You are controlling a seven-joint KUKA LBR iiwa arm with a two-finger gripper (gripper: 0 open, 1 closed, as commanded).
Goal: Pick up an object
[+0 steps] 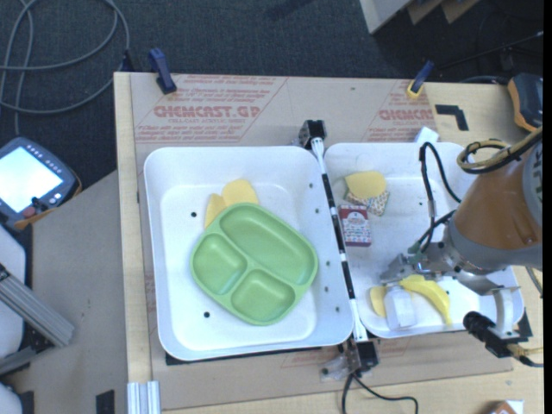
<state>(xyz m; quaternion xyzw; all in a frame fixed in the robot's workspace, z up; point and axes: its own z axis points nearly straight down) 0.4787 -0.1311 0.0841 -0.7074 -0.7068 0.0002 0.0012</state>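
Yellow curved banana [429,292] at lower right of frame, partly hidden under claw [405,270]; cannot tell claw's state.

Dark grey carpeted floor [259,33], looped cables [60,50] laid at upper left, pale wooden bench [259,106] printed with red lettering, blue clamp [161,69] fixed at its edge
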